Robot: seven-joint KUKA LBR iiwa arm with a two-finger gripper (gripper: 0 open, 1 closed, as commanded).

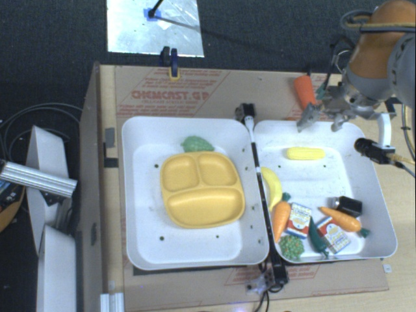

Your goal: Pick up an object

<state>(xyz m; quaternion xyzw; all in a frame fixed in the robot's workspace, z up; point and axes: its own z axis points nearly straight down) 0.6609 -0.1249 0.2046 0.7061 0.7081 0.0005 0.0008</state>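
Observation:
My gripper [322,120] hangs open over the far edge of the right bin [376,194], with nothing between its two fingers. A yellow corn-like piece [305,153] lies just in front of it. Along the bin's near side sit a banana [272,186], two carrots [281,218] [342,220], a small black block [350,206], green peas [292,246] and small printed packets [299,216]. An orange cylinder [303,91] rests on the cardboard behind the bin, left of the gripper.
The left bin [140,194] holds a yellow divided plate [201,190] and a green leafy piece [197,143]. A black clamp [247,113] sits where the bins meet. A black knob [364,147] juts over the right bin's right side.

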